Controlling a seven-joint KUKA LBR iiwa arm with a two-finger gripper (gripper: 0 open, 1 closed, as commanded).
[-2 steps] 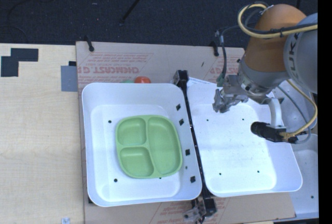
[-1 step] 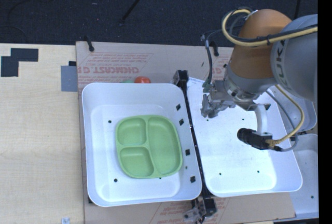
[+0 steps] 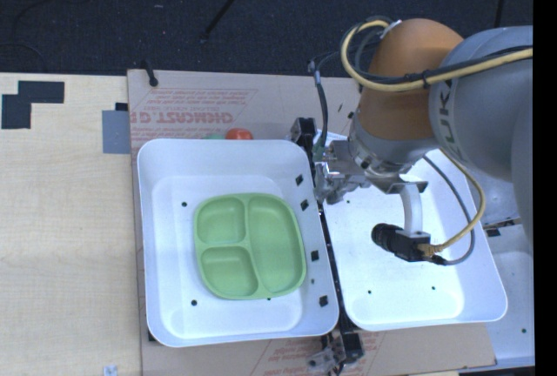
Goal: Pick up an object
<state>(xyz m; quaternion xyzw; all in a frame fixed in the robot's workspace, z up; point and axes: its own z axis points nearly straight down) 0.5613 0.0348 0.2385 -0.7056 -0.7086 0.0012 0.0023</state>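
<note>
Two shallow white bins sit side by side on the bench. The left bin (image 3: 165,183) holds one object: a green divided plate (image 3: 250,245) with three compartments, lying flat slightly right of the bin's middle. Bare white floor rings it on every side, widest along the left wall and the near edge, narrower toward the right wall. Beyond the bin's far rim one small orange-red thing (image 3: 238,135) shows, mostly hidden by the rim, resting against the cardboard sheet (image 3: 196,109) that lies under both bins.

The two bins touch along a shared middle edge, where several small black clips sit.

In the right bin (image 3: 409,300) the grey arm (image 3: 487,104) with its orange band (image 3: 409,61) reaches in from the right, the wrist hanging over the bin's far left part, close to the shared edge. The gripper (image 3: 329,183) sits just right of that edge; whether it is spread or pressed together cannot be told, as the wrist body covers it. A black cable fitting (image 3: 396,241) hangs over the bin's middle. The near half of this bin's floor is open white.
</note>
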